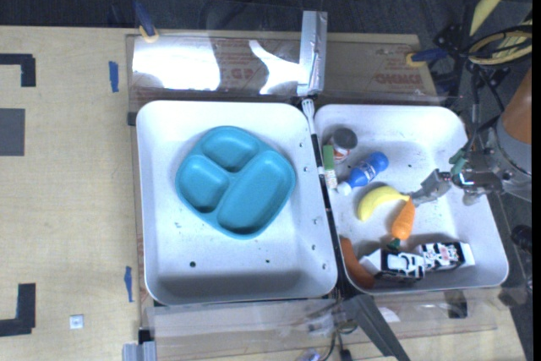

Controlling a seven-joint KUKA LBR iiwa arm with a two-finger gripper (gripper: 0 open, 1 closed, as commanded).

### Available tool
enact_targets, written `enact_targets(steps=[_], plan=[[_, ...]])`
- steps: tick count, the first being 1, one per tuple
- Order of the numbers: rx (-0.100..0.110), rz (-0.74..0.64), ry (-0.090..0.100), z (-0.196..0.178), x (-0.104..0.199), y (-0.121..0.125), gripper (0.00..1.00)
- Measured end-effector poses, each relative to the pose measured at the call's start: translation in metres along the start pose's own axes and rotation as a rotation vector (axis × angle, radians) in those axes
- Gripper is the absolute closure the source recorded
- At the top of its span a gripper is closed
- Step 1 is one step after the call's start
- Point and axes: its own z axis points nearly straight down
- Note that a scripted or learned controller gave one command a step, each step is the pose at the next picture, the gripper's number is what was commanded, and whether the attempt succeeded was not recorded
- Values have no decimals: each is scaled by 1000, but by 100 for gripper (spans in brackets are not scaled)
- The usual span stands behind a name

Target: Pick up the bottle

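Two shallow white bins sit side by side on a light wood bench (59, 207). Both bins look like smooth plastic with round corners.

The left bin (161, 139) holds a blue plate (235, 181). The plate is shiny and round-edged, and it has three scooped parts in it.

The right bin (423, 127) holds the small things. The bottle (363, 172) lies on its side near the middle of the bin's left half. It is blue and smooth, with a white cap pointing toward 8 o'clock. Just at 5 o'clock from the bottle is a yellow banana (379, 200), curved and soft-looking. At 3 o'clock from the banana, touching it or nearly so, is an orange carrot (404, 220), long and pointy. At 11 o'clock from the bottle is a small grey round can (343, 138). Along the bin's 6 o'clock wall lies a long box with black and white patches like a cow (427, 257). An orange-brown curved thing (353, 264) lies in the bin's 7 o'clock corner.

The gripper (431, 184) is grey metal and comes in from 3 o'clock. It is above the right bin, at 3 o'clock from the bottle and well apart from it, just at 1 o'clock from the carrot. I cannot tell how its tips stand. Nothing is seen between them.
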Motion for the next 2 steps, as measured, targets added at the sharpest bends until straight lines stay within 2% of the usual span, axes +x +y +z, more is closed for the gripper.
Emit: enact_targets(steps=[2], plan=[[0, 0, 0, 0, 0, 0, 0]])
